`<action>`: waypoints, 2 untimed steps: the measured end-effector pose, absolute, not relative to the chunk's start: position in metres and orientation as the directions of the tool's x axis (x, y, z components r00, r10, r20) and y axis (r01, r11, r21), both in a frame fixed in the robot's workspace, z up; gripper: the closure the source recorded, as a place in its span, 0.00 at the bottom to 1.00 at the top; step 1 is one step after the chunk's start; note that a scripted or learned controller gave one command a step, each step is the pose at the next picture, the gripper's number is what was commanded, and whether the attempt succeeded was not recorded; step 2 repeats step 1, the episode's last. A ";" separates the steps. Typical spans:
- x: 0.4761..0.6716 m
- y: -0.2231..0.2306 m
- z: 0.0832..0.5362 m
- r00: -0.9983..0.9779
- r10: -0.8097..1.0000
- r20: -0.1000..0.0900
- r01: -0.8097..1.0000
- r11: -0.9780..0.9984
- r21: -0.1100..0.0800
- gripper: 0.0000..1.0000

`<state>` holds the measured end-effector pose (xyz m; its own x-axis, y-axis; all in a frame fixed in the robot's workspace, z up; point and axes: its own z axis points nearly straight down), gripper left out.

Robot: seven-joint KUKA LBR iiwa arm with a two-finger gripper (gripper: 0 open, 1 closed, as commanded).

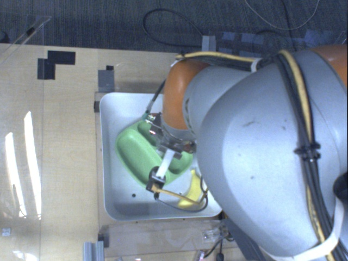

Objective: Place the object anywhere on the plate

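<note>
No legible text, label, brand or no. anywhere. The black L-shaped tape patch (54,63) on the pale wooden bench top (54,173), well up-left of the gripper (165,140), is plain, w/o letters or digits.

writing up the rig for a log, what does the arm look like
The arm is a bulky, rounded shell in smooth grey, with an orange band above the wrist and more orange at its upper right. A pale yellow cable runs across its top, then down its side beside black cables, bound together by a black strap.
</note>
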<state>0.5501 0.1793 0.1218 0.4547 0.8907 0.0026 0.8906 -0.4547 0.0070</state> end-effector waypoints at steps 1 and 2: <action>0.550 0.179 0.122 0.456 0.890 0.001 0.890 -0.456 0.005 0.00; 0.550 0.179 0.122 0.456 0.890 0.001 0.890 -0.456 0.005 0.00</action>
